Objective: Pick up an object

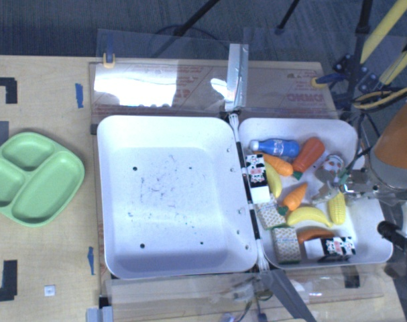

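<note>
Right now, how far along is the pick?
Nothing looks picked yet: the toys, such as the blue bottle, banana and corn, all lie in the right bin. In hand: the tool is low among them near the corn, with no object visibly between its fingers. Left: grasp one and lift it clear.

Robotics lab, tripod legs (294, 5), taped bench (42, 86)

The wooden bench (42, 260) holds two white bins, the left bin (169, 193) and the right bin (371, 240), side by side. A green plate (32, 178) sits to their left.
</note>
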Available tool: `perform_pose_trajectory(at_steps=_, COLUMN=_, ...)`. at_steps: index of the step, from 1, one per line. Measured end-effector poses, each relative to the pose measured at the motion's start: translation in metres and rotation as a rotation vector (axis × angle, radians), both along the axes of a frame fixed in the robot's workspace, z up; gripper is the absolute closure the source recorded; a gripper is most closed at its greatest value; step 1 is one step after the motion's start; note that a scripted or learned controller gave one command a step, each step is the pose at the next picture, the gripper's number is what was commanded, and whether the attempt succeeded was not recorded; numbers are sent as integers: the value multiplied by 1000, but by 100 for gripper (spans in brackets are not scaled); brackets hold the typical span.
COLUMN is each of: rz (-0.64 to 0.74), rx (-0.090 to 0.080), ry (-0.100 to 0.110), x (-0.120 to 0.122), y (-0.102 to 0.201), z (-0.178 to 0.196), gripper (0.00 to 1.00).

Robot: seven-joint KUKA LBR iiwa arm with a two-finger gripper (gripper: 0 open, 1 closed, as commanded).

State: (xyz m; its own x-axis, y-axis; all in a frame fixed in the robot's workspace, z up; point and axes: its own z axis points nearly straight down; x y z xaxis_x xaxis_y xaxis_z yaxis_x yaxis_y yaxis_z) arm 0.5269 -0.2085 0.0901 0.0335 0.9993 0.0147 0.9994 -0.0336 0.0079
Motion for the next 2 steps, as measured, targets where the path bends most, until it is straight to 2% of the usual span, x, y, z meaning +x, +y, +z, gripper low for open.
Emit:
perform_pose_trajectory(at_steps=1, rz=-6, rx=-12, ry=-1, x=-2, y=-6, z=8, gripper=100)
perform_pose_trajectory(at_steps=2, rz=-270, rx=-14, ry=10, x=10, y=27, z=87, gripper=100)
